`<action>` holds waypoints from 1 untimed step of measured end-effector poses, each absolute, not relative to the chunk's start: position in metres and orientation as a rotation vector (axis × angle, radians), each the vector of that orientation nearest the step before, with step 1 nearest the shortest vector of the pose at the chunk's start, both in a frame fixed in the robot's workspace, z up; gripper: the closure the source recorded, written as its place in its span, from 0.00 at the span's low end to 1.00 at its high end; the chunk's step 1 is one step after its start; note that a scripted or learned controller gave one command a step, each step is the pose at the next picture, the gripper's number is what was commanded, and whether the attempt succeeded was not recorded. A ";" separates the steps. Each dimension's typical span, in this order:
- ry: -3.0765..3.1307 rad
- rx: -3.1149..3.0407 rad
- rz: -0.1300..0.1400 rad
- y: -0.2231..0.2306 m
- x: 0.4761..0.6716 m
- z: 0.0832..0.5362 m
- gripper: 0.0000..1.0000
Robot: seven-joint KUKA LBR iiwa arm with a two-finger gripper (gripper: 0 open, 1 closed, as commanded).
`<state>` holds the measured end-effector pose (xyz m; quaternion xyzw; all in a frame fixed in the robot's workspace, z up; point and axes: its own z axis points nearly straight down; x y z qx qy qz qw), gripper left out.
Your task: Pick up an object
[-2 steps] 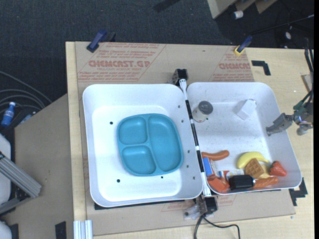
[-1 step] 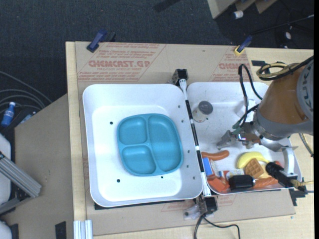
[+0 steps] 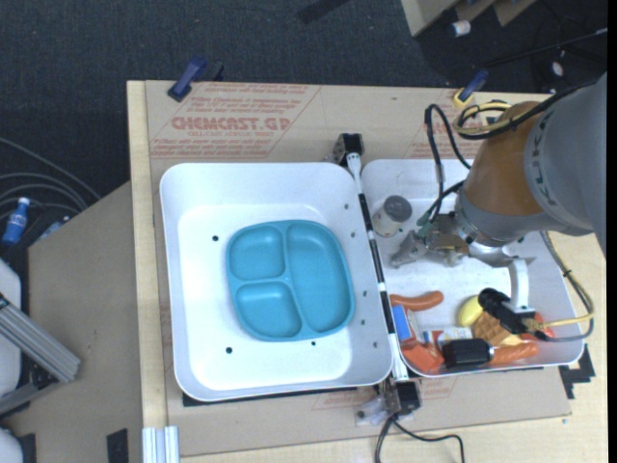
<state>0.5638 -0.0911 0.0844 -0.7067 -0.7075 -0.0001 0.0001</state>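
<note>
Filling the left bin (image 3: 183,258), a blue plate (image 3: 287,280); right bin (image 3: 410,174) cluttered (jaws' state unclear).

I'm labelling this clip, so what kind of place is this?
Probably a robotics lab's picking bench: two white bins clamped on a protective board, a grey and orange arm reaching in, loose cables on dark carpet.

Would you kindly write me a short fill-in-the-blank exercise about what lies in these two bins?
1. The blue plate lies in the ____ bin as the camera sees it.
2. That plate is divided into ____ compartments.
3. The orange sausage-shaped item lies in the ____ bin, where the arm reaches in.
4. The band above the arm's wrist is ____.

Missing words: left; three; right; orange
</note>
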 end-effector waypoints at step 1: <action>-2.221 -2.223 -0.001 -0.092 0.564 0.094 1.00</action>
